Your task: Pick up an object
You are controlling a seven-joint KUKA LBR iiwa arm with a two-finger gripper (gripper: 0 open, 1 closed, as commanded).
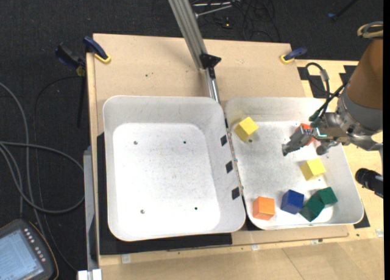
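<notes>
My gripper [307,145] hangs over the right bin [268,114], near its right side. Its two dark fingers stand spread apart, with bare bin floor between them, so it is open and holds nothing. A small red-orange patch [306,130] shows just behind the fingers; I cannot tell what it is. A yellow block [313,168] lies just below the gripper. Another yellow block [247,129] sits to the upper left. Along the bin's near edge lie an orange block [264,207], a blue block [292,201] and two green blocks [327,196] [312,209].
The left bin [122,114] sits beside the right one, their rims meeting in the middle. A slanted metal pole [186,19] runs from the back down to the bins' junction. Clamps [97,50] [292,54] grip the bench's back corners.
</notes>
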